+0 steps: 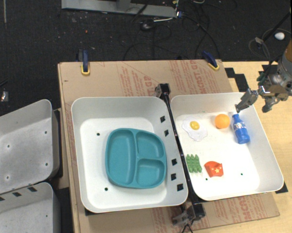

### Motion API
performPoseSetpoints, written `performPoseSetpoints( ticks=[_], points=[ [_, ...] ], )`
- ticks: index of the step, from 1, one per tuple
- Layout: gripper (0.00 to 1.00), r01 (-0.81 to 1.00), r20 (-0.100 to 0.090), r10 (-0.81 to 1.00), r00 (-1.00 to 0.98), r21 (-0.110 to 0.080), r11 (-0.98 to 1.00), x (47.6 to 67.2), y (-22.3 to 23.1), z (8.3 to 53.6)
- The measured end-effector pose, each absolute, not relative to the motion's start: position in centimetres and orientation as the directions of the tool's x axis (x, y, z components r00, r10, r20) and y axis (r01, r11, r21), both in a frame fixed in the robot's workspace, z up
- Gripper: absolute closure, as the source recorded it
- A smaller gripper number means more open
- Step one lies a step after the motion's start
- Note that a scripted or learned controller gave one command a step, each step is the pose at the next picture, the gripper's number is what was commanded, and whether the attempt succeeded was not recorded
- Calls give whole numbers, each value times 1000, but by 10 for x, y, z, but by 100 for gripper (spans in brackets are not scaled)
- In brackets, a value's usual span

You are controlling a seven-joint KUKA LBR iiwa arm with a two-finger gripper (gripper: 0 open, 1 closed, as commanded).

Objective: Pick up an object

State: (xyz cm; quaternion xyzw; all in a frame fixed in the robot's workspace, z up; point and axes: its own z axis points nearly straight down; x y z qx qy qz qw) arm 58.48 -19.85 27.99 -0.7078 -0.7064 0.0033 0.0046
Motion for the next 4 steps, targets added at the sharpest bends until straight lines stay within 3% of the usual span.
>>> performPoseSetpoints(
  ticks=[1, 4],
  points=[
    [0, 1000, -1, 1000, -1, 0, 1, 587, -198, 287],
    [0, 1000, 1, 1000, 0, -4, 0, 582, -189, 156]
  ],
)
